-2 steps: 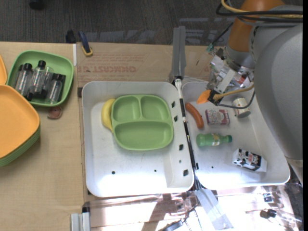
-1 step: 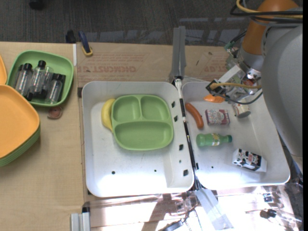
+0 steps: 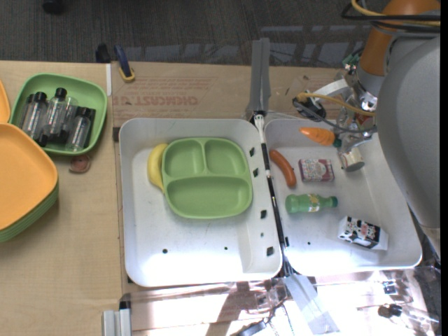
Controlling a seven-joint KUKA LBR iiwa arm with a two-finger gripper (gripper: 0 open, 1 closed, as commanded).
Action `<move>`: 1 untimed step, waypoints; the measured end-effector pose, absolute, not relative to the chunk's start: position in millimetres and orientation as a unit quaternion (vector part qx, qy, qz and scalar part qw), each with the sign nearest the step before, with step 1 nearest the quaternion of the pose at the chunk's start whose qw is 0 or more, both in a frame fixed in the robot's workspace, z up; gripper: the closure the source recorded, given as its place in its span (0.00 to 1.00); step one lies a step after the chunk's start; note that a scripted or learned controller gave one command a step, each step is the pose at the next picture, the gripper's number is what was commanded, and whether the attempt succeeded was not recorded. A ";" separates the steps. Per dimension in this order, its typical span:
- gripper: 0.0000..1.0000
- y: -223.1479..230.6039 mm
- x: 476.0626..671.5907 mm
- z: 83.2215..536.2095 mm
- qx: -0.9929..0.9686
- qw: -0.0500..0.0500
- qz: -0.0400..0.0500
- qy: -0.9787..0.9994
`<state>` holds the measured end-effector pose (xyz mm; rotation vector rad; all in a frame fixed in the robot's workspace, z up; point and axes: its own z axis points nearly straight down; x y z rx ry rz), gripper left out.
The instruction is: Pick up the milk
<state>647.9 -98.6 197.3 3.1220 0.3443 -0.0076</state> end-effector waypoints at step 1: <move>1.00 -141.4 642.2 204.2 0.992 0.000 -0.002 0.127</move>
